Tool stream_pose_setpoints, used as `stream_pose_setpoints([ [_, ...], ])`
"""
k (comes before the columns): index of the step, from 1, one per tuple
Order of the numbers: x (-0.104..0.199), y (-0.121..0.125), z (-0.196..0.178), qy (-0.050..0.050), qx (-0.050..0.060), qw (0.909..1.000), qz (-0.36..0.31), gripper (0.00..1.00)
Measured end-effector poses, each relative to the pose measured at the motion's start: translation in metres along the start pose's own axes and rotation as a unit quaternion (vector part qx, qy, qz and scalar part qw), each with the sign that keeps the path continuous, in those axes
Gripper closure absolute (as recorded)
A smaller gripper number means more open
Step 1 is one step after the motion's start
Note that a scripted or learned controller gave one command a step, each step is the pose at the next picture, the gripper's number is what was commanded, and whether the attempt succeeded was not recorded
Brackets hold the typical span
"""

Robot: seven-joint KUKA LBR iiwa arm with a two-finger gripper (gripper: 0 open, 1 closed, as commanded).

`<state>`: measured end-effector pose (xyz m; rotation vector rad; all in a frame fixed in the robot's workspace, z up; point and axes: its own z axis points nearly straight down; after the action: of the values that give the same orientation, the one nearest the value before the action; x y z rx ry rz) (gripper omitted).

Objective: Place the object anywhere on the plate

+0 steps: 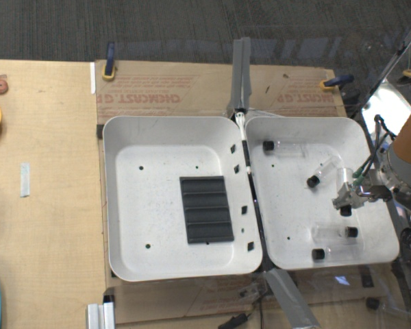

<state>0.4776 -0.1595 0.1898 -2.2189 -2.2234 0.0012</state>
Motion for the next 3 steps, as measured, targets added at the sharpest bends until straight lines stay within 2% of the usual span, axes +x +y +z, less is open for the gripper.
stream_pose_setpoints([
  [1,0.086,0.049,-0.003,-0.001,0.002,0.9996,0.028,1.00],
  [2,0.127,0.109,-0.001,-0.001,0.001,0.9950,-0.100,1.00],
  [3,0.210,0.115,0.000,-0.001,0.001,0.9870,-0.161,1.00],
])
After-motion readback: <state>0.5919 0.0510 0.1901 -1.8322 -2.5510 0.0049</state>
